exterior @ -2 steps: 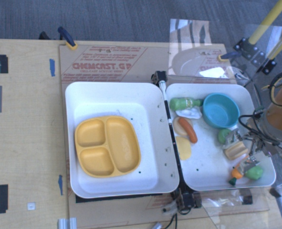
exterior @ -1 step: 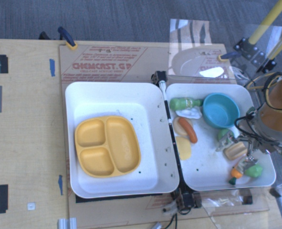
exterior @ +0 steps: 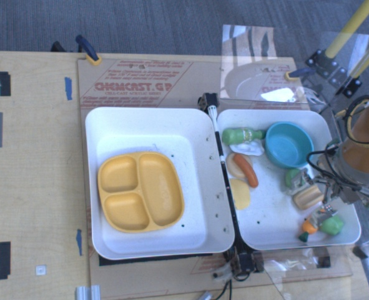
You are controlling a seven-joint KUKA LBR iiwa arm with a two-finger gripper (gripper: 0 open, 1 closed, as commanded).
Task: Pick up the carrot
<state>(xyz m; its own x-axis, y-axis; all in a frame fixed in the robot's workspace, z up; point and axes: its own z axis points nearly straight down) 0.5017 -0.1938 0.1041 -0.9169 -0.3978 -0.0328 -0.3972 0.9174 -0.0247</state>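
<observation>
End effector [exterior: 324, 212] just above small orange green-topped carrot [exterior: 308, 228].

The end effector [exterior: 321, 212] sits low in the right bin [exterior: 278, 230], crowded by things. A tan block [exterior: 308, 197] lies just left of it. The carrot [exterior: 308, 227] and a green toy [exterior: 331, 225] lie just below it. Farther left, the white floor is bare, past a hot dog [exterior: 245, 169]. The blue bowl [exterior: 288, 144] sits above.
</observation>
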